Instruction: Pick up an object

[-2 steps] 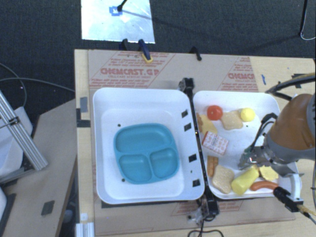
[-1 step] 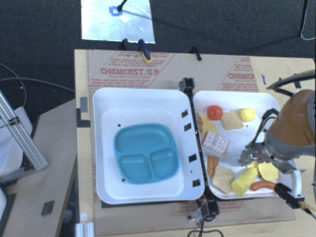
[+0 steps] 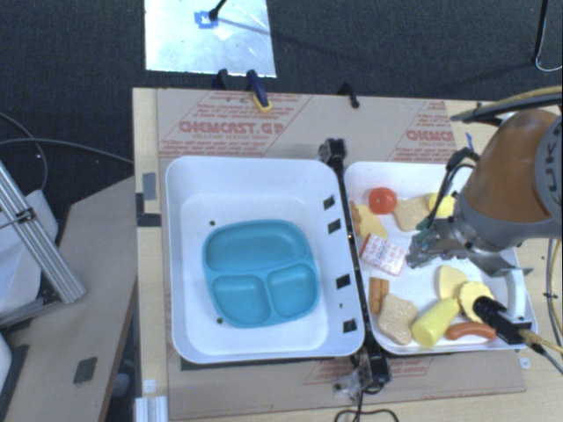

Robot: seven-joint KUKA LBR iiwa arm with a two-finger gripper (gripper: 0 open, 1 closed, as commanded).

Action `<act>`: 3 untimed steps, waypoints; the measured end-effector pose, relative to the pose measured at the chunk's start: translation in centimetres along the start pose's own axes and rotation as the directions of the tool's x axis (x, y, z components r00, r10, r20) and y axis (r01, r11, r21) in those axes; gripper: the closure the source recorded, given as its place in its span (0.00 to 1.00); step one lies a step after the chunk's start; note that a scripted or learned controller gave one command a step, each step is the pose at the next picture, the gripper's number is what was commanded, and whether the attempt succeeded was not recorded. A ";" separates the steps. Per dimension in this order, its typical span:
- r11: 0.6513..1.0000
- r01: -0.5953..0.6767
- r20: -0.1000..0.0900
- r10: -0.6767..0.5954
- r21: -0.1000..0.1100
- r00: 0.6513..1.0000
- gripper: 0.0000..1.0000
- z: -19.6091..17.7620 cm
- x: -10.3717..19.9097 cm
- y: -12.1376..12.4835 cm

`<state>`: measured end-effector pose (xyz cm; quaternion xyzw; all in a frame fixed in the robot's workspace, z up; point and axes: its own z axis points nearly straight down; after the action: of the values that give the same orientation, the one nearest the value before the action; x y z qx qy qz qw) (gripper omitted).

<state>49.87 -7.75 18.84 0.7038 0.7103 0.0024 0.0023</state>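
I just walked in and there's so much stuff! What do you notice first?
The bright blue tray with three compartments stands out, lying in the left white bin. Next, the grey and orange arm reaching in from the right, its gripper above the toy food in the right bin, near a red tomato.

Even, bright overhead light is seen; strong glare is thrown off the metal sheet point(image 3: 209, 23) at eleven o'clock; shadows are soft, focus slightly grainy.
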 end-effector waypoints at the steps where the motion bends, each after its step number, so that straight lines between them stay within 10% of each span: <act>1: 1.000 0.003 -0.003 -0.003 0.007 1.000 1.00 0.4 9.8 -1.1; 2: 1.000 -0.001 -0.001 0.001 0.000 1.000 1.00 0.4 13.3 5.5; 3: 1.000 -0.009 -0.001 0.009 0.012 1.000 1.00 0.5 14.0 -1.4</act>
<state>48.34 6.27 18.37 0.7069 0.7073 -0.0015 -0.0025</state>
